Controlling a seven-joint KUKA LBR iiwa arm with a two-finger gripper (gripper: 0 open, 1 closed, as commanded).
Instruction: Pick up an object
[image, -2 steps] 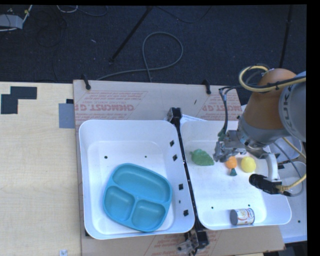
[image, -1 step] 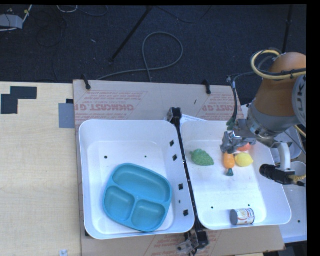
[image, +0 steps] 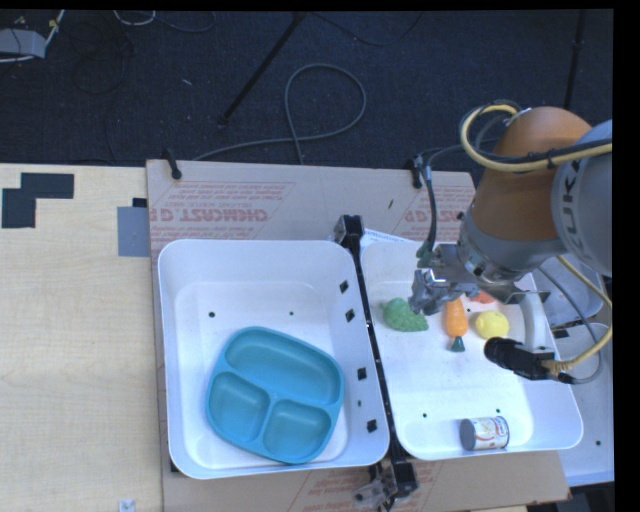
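**Green lump (image: 404, 316) in the right bin, at the gripper's tip**

Gripper (image: 430, 292): low over the far half of the right bin (image: 430, 400), pointing down and toward the divider between the two bins. How far open: cannot tell, since the tip is too dark and small against the wrist. Nothing seen held in it.

Just beside the tip, on the divider side: the green lump, flat on the white floor. Touching the tip or merely next to it: cannot tell.

On the other side of the gripper: an orange carrot-shaped toy (image: 456, 320) with a dark green end pointing toward the near rim. Close beside that, a yellow lump (image: 491, 324), partly tucked under the wrist.

Well apart from this cluster, near the near rim of the same bin: a small can (image: 485, 433) on its side, with a white label marked in red.

Above and behind the gripper: the grey arm with its orange band (image: 530, 175), coming in from the right, looped with yellow cable.

Further out, in the left bin (image: 200, 290): a blue divided plate (image: 274, 394) with three compartments, in the near half and slightly turned.

Under both bins: a printed cardboard sheet (image: 250, 205), on a pale wooden bench (image: 70, 340).
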